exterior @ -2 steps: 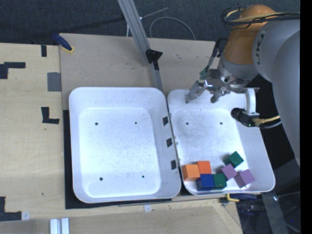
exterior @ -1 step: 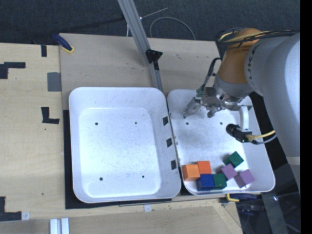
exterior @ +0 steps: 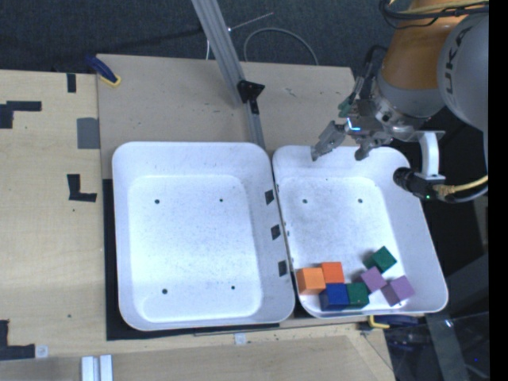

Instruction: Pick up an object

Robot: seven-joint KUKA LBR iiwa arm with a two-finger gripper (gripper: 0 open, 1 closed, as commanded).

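— Gripper (exterior: 343,148) first, please. Where was it, and how did its fingers stand?

— It hung over the far rim of the right bin (exterior: 413,213), at the end of the grey arm (exterior: 432,54) with the orange band. Two fingers were spread apart, one pointing down-left and one more to the right. Nothing was between them, so it held no object.

— And the things to pick up?

— They all lay in the near corner of the right bin, well apart from the gripper. I counted an orange block (exterior: 311,279) with a second orange block (exterior: 333,271) touching it, a blue block (exterior: 336,295) just in front of them, a green block (exterior: 358,294) beside the blue one, and another green block (exterior: 382,259) a little farther back and to the right.

— Any others?

— Yes, a purple block (exterior: 371,277) between the two green ones, and a second purple block (exterior: 397,290) near the bin's right wall.

— Which way did they point? Was there a long axis?

— They looked nearly cubic, so I could not name a long axis. The orange pair made a short row running left to right. The back green block and the purple ones sat turned, with their corners toward the camera.

— And the left bin (exterior: 127,173)?

— It stood just beside the right one, their rims touching.
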